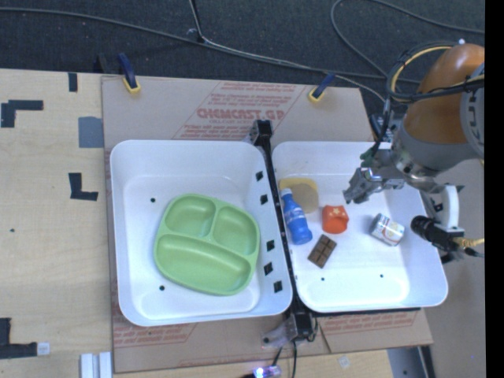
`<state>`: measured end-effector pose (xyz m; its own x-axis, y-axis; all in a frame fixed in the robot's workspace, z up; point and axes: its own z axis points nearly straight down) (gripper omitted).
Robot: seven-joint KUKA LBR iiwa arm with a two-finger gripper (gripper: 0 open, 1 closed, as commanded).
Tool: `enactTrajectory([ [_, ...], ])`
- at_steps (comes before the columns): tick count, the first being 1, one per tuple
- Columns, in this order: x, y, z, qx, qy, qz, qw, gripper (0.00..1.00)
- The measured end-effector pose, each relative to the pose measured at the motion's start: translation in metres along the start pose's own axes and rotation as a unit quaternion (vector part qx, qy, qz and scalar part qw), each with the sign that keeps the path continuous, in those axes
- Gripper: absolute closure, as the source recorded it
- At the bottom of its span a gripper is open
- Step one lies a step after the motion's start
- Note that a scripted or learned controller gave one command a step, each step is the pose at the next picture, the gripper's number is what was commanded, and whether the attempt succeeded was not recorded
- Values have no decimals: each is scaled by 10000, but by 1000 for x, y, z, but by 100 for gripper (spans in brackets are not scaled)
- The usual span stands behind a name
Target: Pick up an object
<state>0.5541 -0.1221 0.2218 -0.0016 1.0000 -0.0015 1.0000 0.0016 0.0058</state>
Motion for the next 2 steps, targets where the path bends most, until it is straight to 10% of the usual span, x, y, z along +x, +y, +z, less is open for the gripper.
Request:
enactTrajectory([
  [2, 56, -8, -13, 40, 13, -21, 10000, 100],
])
